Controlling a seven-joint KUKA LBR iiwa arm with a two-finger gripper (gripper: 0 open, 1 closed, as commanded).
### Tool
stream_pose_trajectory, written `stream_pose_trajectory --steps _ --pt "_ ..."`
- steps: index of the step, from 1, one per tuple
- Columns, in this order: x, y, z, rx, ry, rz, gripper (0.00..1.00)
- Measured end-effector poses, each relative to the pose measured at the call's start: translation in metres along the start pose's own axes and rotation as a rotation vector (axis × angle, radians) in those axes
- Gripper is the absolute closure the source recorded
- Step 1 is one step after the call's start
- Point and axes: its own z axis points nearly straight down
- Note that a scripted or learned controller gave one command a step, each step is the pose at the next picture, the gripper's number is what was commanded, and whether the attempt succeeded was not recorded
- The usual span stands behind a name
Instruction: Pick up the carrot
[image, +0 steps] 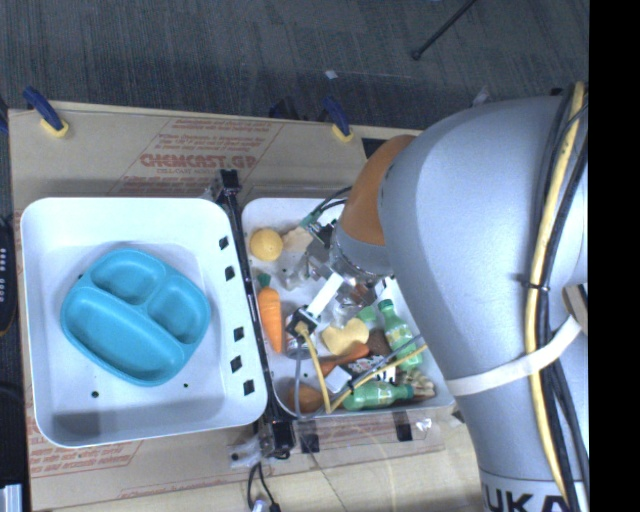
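The carrot (270, 316) is orange with a green stub at its top end. It lies lengthwise against the left wall of the right bin (262, 212). My gripper (301, 266) hangs low over the middle of that bin, just right of the carrot's upper end. It is close to the carrot, and nothing shows between them. The grey arm with its orange band (366, 200) covers the right half of the bin.
A yellow round fruit (265, 243) and a beige item (297, 240) lie behind the carrot. Green bottles (393, 326), a yellow piece (345, 339) and other clutter crowd the bin's front right. The left bin (40, 300) holds a blue divided plate (135, 313).
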Motion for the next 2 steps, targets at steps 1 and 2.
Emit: stream_pose_trajectory --steps 1,2 --pt "0.001 -0.001 -0.009 0.009 -0.001 -0.009 1.0" --pt "0.015 -0.075 -0.103 -0.006 0.007 0.132 1.0"
